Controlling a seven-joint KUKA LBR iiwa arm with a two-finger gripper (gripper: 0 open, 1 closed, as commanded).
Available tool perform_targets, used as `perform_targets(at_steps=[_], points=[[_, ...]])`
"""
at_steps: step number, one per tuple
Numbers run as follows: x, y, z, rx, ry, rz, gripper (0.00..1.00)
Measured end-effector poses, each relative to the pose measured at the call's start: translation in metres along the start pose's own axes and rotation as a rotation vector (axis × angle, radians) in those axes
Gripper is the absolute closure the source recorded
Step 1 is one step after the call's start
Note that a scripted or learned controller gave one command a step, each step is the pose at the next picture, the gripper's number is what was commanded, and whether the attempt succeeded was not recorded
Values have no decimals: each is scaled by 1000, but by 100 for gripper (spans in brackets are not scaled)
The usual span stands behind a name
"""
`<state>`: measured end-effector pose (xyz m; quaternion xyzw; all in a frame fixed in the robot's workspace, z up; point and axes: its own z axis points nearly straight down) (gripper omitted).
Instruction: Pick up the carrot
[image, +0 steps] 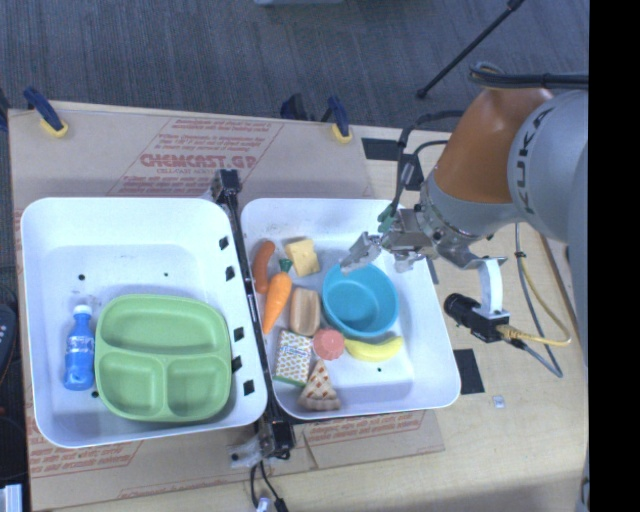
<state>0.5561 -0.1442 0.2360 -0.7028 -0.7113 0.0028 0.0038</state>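
Carrot (276, 301) lies slanted at the right bin's (430, 372) left wall, orange with a green top, wedged between a sausage (262, 264) and a bread roll (305, 311). The gripper (372, 248) hangs over the blue bowl (359, 301), well apart, fingers spread and empty. I'd worry a descent snags a neighbour instead.
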Motion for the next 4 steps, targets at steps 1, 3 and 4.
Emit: perform_targets(at_steps=[1,3,4], points=[[49,50,109,8,3,-153,0],[48,25,134,4,-2,-99,100],[111,31,39,-13,-2,-222,100]])
